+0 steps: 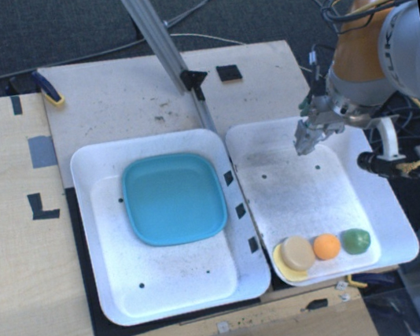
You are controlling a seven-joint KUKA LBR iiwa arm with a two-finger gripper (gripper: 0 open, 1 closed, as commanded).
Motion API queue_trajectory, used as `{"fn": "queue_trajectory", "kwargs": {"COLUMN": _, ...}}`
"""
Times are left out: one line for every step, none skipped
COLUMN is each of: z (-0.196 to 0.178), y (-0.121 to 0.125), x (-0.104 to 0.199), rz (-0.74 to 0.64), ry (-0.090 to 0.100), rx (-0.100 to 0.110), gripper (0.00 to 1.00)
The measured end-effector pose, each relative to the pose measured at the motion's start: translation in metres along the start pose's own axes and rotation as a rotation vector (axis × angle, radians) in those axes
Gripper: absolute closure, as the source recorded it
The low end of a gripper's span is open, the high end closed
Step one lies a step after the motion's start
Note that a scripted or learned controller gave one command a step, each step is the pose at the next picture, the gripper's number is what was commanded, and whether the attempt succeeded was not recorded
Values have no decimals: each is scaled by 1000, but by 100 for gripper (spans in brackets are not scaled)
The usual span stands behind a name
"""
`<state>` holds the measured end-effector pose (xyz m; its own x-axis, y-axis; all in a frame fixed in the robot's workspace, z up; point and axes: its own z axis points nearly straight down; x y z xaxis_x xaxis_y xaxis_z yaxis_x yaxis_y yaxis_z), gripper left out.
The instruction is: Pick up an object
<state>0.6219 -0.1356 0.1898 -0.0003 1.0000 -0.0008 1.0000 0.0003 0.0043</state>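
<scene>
The pincer [306, 141] hung over the far end of the right bin [301, 188], close to that bin's back rim; whether it was clenched or released could not be told, since its tip was small and blurred against the speckled white floor. Nothing showed between its tips. Nearer the camera than the pincer, a broad bare stretch of bin floor lay open. Past that, along the bin's near rim, sat three small things in a row: a tan round object [296, 252] resting on a yellow piece, an orange ball [327, 246] just beside it, and a green ball [356, 241]. All were well apart from the pincer. Left of the pincer, across the shared rims, the left bin [107, 244] held a blue plate [174, 198]. The arm's upper part was cut off at the right.
</scene>
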Motion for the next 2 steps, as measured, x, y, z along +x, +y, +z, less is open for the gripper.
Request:
{"fn": "queue_trajectory", "kwargs": {"z": -50, "y": -8, "x": -4, "rz": 0, "ry": 0, "rx": 1, "gripper": 100}}
{"fn": "queue_trajectory", "kwargs": {"z": -75, "y": -8, "x": -3, "rz": 0, "ry": 1, "rx": 3, "gripper": 100}}
